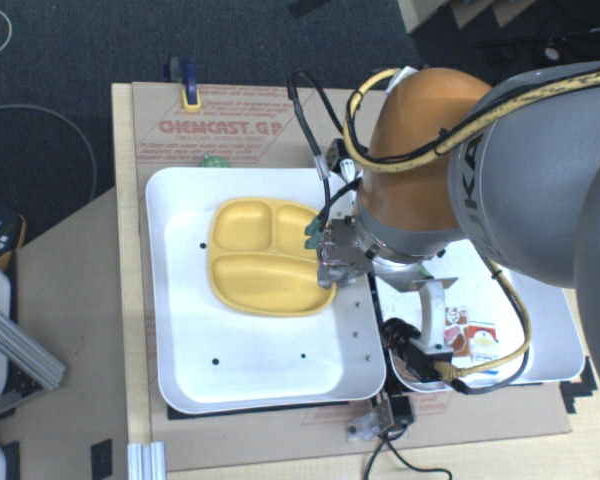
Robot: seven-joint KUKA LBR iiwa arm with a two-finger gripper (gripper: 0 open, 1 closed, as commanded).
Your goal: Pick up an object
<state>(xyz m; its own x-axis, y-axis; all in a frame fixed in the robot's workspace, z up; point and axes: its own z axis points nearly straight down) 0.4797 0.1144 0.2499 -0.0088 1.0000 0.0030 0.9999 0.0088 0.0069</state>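
A yellow divided plate (263,256) with three compartments lies in the left white bin (250,363), toward its right side. My gripper (327,264) hangs at the plate's right rim, low over the bin and close to the wall between the bins. The grey arm with its orange band covers the gripper from above. A small card with red print (472,336) lies in the right bin (555,358), partly under the arm.
A brown board with red lettering (220,123) lies under the bins, with a yellow and blue clamp (189,83) at its far edge. A small green bit (214,161) sits at the left bin's far rim. The left bin's near half is bare white.
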